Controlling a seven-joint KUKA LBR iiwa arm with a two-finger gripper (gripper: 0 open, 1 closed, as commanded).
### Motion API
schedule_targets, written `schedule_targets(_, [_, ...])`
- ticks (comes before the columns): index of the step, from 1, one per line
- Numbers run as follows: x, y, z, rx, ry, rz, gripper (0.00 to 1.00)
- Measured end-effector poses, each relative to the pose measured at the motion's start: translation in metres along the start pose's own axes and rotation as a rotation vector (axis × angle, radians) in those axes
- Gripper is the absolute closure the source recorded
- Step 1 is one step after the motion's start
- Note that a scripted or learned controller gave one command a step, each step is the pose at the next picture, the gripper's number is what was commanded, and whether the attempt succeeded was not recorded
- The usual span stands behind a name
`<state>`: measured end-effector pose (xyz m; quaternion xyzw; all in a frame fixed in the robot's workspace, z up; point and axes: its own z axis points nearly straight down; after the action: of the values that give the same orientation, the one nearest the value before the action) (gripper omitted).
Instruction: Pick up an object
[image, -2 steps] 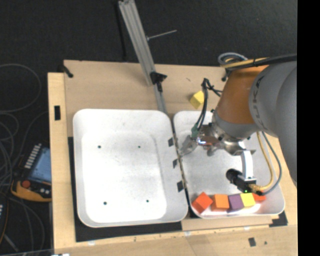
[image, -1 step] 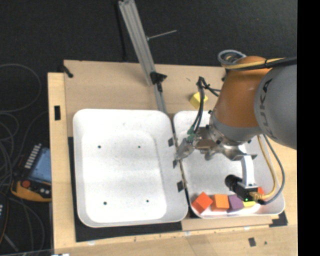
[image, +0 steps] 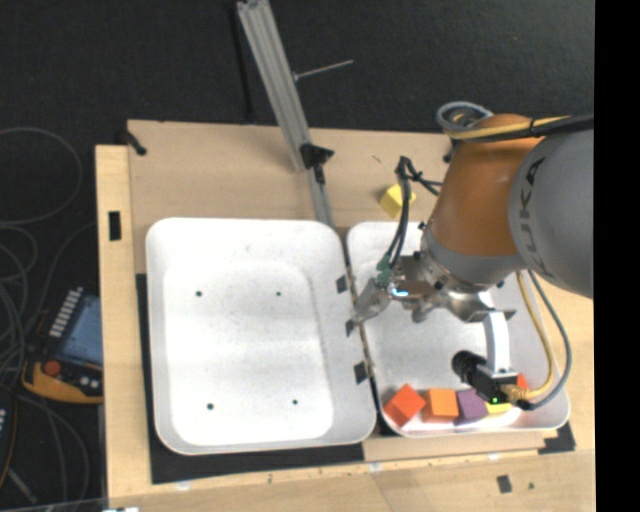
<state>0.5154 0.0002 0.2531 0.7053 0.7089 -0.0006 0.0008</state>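
Arm (image: 500, 215) over right bin (image: 425, 352) — three blocks (image: 442, 404) at front rim.

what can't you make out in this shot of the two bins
- Right bin floor, camera view: the arm covers most of it, so whatever lies beneath is hidden.
- Yellow object by that bin's far rim, camera view: cables cross it, so its shape is unclear.
- Hand at the divider, camera view: small and cluttered by cables; whether it holds anything cannot be told.
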Motion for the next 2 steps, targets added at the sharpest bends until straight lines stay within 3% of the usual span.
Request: schedule_targets(2, [0.0003, -0.0001, 0.0, 0.002, 0.0, -0.006, 0.0])
